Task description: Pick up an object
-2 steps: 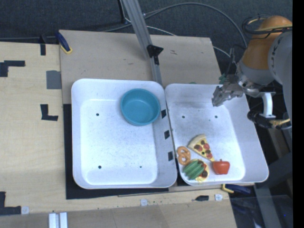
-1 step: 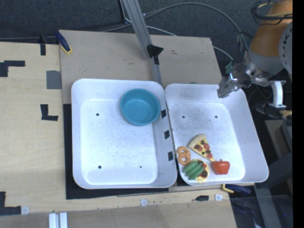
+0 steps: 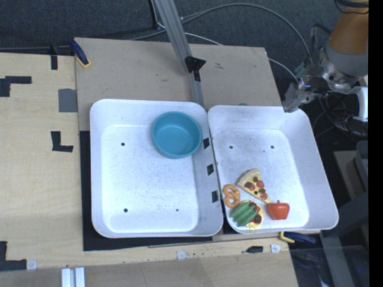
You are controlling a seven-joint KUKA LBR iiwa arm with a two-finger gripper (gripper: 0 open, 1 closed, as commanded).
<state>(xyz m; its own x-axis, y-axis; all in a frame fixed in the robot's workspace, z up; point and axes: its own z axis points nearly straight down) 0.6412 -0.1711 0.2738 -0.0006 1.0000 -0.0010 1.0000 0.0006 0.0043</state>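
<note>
A blue bowl (image 3: 176,134) sits at the back of the left bin (image 3: 108,160). In the right bin's (image 3: 299,142) front part lie a pizza slice (image 3: 254,183), a pretzel (image 3: 231,194), a green and yellow toy (image 3: 246,214) and a red toy pepper (image 3: 278,210). My gripper (image 3: 292,99) hangs at the right bin's far right corner, above its rim, well away from all the toys. The arm with its orange band (image 3: 350,31) rises at the upper right.
A grey metal pole (image 3: 176,34) slants from the top down to the gap between the bins. Cables (image 3: 251,17) loop across the dark floor behind the bench. A yellow clip (image 3: 82,57) lies at the board's back left corner.
</note>
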